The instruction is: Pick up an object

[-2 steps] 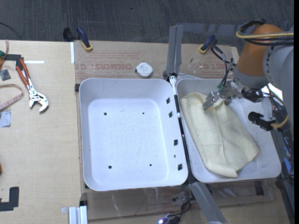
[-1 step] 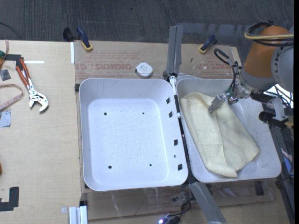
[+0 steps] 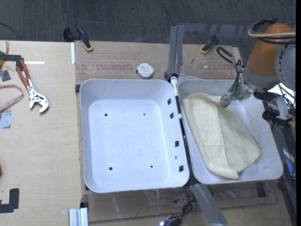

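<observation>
A cream towel (image 3: 220,134) lies crumpled in the right bin (image 3: 269,166), stretching from its back left to its front middle. My gripper (image 3: 226,99) is low at the towel's far right corner, touching or just over the cloth. The grey arm with its orange band (image 3: 266,48) reaches in from the right behind it. The fingertips are too small and dark to make out against the cloth.
The left bin (image 3: 94,135) sits beside the right one, with a metal divider bar (image 3: 174,55) rising between them at the back. A wrench (image 3: 31,89) lies on the bench at far left. A white round object (image 3: 145,70) and clamps (image 3: 84,40) are behind the bins.
</observation>
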